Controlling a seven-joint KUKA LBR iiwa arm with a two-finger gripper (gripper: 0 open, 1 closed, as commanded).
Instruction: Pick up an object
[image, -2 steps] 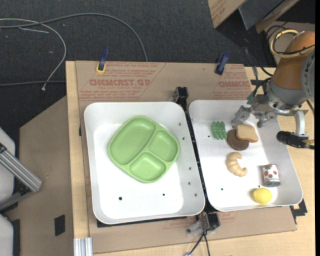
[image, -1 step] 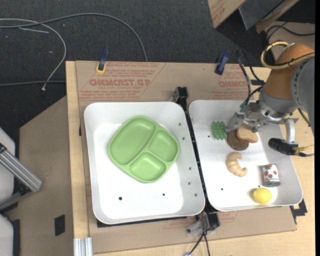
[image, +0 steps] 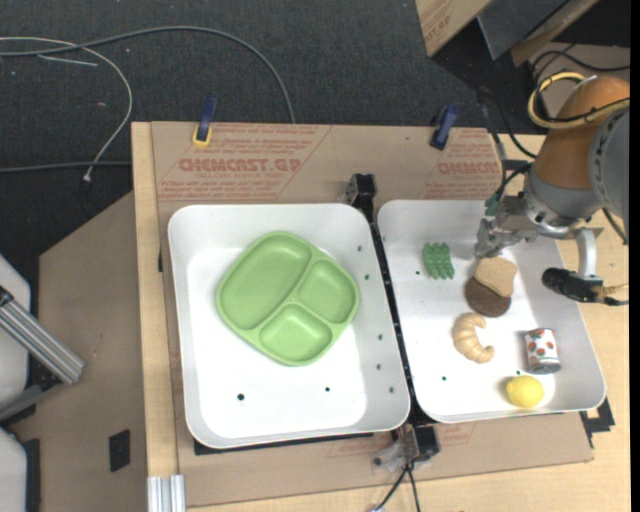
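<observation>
Approach step: gripper (image: 492, 243) is hovering over the bun (image: 491, 283) in the right bin (image: 430, 390); claw state cannot be told. Next: descending squarely onto it.

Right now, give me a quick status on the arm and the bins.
Gripper low in right bin, above the brown bun. Nothing seen between its fingers. Green toy and croissant close by.

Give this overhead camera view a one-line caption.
Robot gripper hovers above a brown bun among toy foods in the right bin.
</observation>
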